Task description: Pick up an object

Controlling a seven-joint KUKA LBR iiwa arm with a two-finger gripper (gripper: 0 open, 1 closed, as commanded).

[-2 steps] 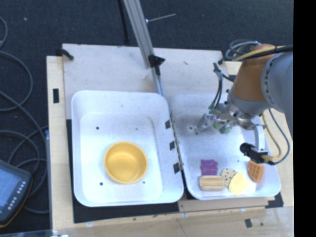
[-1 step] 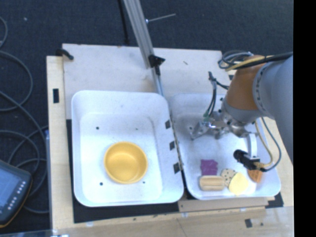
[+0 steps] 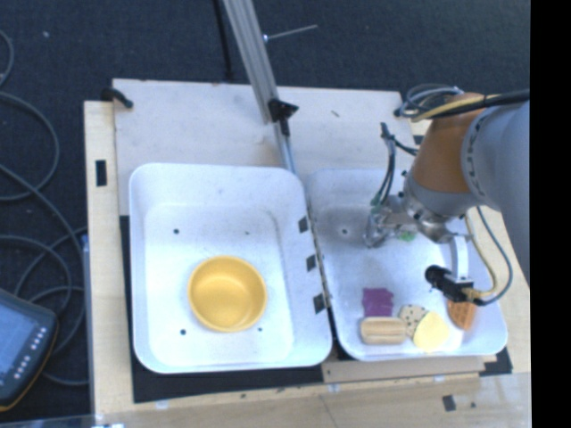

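Observation:
My gripper (image 3: pixel 376 232) hangs low over the upper middle of the right bin (image 3: pixel 343 194), under the grey arm with its orange band (image 3: pixel 443 154). Nothing shows under or in it. Below it, along the bin's front edge, lie a purple block (image 3: pixel 376 301), a tan loaf-shaped piece (image 3: pixel 384 331), a speckled round piece (image 3: pixel 412 315), a pale yellow wedge (image 3: pixel 432 333) and an orange piece (image 3: pixel 461 315). A yellow bowl (image 3: pixel 227 292) sits in the left bin (image 3: pixel 178 185).
A metal pole (image 3: pixel 254 47) slants up from the bench behind the bins. A black cable end (image 3: pixel 439 277) hangs by the arm above the orange piece. Bare bin floor lies left of the gripper.

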